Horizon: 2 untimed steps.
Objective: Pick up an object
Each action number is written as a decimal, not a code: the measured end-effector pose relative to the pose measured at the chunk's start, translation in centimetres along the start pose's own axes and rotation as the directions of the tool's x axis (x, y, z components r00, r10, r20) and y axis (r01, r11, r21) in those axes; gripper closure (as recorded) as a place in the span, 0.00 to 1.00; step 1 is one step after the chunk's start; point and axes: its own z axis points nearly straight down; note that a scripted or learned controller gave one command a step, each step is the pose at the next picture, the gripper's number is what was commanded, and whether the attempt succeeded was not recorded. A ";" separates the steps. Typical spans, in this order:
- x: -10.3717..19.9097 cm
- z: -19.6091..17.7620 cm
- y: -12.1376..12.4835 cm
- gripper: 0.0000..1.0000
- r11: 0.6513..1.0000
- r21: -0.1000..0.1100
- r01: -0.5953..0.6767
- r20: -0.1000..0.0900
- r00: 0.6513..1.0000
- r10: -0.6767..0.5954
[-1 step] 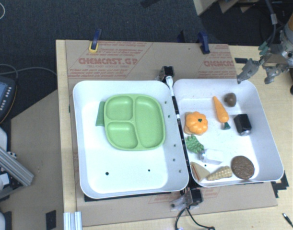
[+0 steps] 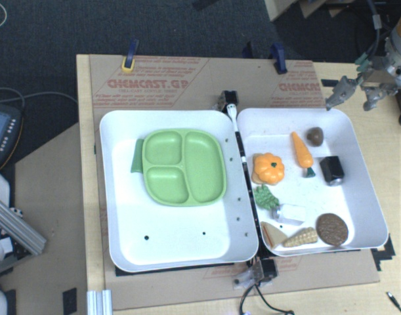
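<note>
Orange plastic carrot (image 2: 301, 150) and other toys are shown lying in the right white bin (image 2: 364, 195); the two-finger gripper (image 2: 355, 95), fingers spread, is poised beyond the rim. Nothing is grasped; picking remains.

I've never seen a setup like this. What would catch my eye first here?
Probably the light green divided plate, alone in the left white bin. Next, the toy food scattered in the right bin: an orange pumpkin beside a carrot. The gripper hovers open past that bin's far right corner.
</note>
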 end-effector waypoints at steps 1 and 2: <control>0.3 6.1 -0.6 0.00 1.000 0.005 0.000 -0.001 1.000 0.000; 0.4 12.5 -0.7 0.00 1.000 0.006 0.000 -0.001 1.000 0.000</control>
